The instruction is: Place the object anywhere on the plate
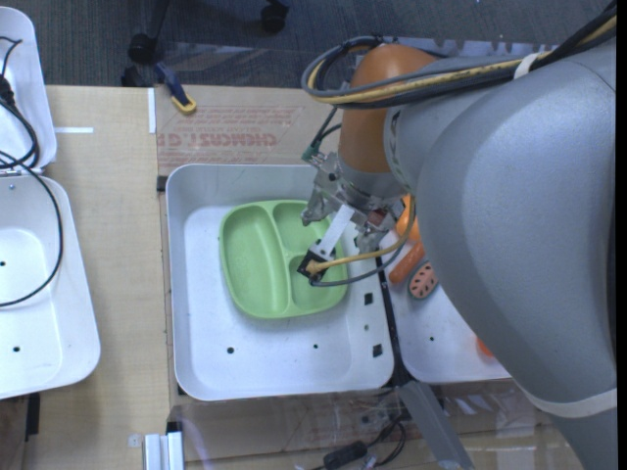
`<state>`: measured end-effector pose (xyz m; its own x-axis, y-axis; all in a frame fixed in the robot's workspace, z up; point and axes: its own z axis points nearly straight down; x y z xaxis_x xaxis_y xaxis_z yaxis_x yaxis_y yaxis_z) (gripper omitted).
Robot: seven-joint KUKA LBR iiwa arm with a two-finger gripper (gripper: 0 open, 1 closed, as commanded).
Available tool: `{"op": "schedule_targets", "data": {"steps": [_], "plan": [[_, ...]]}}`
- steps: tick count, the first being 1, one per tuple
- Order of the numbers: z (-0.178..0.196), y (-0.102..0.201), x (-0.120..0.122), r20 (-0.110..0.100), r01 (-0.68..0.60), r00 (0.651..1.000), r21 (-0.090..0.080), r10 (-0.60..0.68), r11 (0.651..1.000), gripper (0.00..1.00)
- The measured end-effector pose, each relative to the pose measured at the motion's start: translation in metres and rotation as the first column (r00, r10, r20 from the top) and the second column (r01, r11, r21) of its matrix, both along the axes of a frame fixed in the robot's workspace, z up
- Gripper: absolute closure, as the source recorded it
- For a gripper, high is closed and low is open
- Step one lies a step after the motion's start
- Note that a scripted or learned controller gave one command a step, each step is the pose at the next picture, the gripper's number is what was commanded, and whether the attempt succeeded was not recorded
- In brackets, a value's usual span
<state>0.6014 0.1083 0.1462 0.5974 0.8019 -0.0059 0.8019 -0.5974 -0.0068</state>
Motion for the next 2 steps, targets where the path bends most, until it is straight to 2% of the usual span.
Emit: {"op": "schedule_targets", "data": {"steps": [1, 2], "plan": [[-0.0047, -0.0021, -0.0454, 0.006, 0.188, 0.982, 0.004, -0.188, 0.982, 0.0], [0.0027, -0.0059, -0.0456, 0.002, 0.194, 0.981, -0.001, -0.194, 0.981, 1.0]]}}
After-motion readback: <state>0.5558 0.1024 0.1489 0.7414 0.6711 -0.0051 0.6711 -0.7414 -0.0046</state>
